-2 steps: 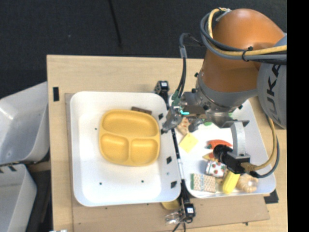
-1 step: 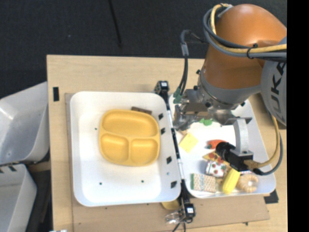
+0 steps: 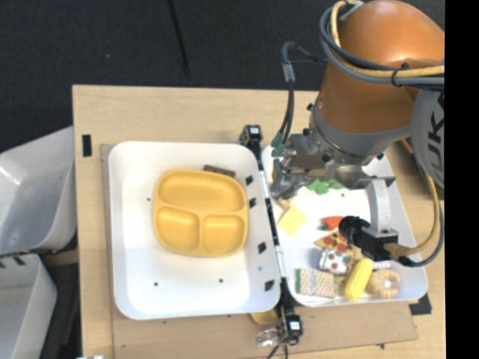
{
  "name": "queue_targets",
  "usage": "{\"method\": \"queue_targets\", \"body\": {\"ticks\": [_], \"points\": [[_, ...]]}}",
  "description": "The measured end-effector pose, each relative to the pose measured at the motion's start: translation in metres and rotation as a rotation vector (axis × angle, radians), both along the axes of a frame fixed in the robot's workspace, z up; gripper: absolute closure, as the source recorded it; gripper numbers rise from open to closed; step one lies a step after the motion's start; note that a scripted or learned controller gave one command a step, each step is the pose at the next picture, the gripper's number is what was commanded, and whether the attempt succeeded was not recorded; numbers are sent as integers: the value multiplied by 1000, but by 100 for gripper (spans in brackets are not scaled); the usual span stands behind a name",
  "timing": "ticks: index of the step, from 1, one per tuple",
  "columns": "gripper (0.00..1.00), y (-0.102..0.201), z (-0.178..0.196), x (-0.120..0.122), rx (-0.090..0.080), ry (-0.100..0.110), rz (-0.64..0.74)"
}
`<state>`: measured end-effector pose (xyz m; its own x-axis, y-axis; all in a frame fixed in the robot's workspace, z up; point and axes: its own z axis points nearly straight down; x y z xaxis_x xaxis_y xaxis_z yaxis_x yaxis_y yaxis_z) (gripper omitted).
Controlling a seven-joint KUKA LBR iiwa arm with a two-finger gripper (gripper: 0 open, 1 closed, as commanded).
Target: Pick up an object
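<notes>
My gripper [image 3: 283, 185] hangs low over the far left corner of the right bin [image 3: 400, 214], close to the divider between the bins. A yellow square slice [image 3: 293, 221] lies just in front of it, apart from it. A green piece [image 3: 323, 187] lies right of the gripper, partly hidden under the arm. Nearer the front lie a red-orange piece [image 3: 332, 221], a white spotted piece [image 3: 337, 260], a patterned block [image 3: 316, 283], a yellow corn-like piece [image 3: 358, 277] and a pale ring [image 3: 385, 283]. I see nothing held.
The left bin [image 3: 135, 275] holds a yellow divided plate [image 3: 200, 212] with a small brown thing [image 3: 218, 170] behind it. The big orange wrist covers the back of the right bin. Clips sit along the divider.
</notes>
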<state>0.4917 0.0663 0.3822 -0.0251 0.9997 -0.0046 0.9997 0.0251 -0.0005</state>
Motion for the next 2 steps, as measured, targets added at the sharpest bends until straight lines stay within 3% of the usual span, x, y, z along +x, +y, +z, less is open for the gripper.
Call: {"method": "queue_targets", "body": {"ticks": [2], "points": [[100,-1,20,1,-3,1,25]]}}
